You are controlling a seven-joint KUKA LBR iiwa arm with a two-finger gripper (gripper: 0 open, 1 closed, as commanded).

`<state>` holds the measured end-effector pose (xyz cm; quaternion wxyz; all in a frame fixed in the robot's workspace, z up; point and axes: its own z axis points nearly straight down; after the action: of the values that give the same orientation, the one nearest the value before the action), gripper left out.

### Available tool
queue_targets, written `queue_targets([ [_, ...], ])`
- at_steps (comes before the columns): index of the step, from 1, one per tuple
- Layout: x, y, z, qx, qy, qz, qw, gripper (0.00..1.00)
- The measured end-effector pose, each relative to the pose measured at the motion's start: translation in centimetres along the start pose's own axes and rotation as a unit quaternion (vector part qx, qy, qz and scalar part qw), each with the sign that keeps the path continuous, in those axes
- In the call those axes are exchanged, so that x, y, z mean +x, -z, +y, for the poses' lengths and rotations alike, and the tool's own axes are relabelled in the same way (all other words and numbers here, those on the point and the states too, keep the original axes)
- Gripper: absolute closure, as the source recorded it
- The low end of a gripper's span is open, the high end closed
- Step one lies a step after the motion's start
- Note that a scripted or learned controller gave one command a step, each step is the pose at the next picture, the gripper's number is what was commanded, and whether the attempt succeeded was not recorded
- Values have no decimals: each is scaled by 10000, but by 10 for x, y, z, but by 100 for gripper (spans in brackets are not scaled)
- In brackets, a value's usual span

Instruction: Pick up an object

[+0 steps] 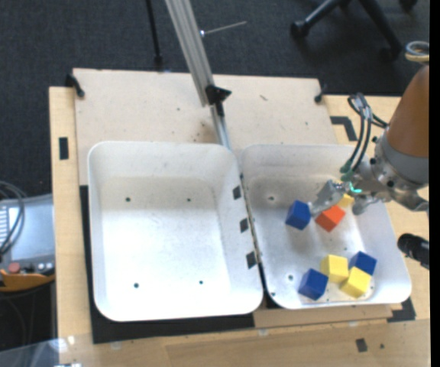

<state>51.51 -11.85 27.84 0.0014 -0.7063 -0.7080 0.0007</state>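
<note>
- Two white bins sit on a pale bench.
- An orange cube lies in the right bin, beside a blue cube.
- Gripper hovers just above the orange cube; finger opening cannot be told.

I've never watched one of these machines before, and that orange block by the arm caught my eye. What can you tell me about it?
The orange block is a small cube, matte, perhaps foam or painted wood. It sits slightly turned on the floor of the right bin, toward its far side, right beneath the gripper. A blue cube lies just to its left, very close or touching.
</note>
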Motion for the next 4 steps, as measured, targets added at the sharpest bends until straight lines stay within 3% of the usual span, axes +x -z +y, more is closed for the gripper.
queue_targets([
  [1,0,2,1,-25,-12,-6,10000,0],
  [4,-9,-178,-12,7,-18,-7,10000,0],
])
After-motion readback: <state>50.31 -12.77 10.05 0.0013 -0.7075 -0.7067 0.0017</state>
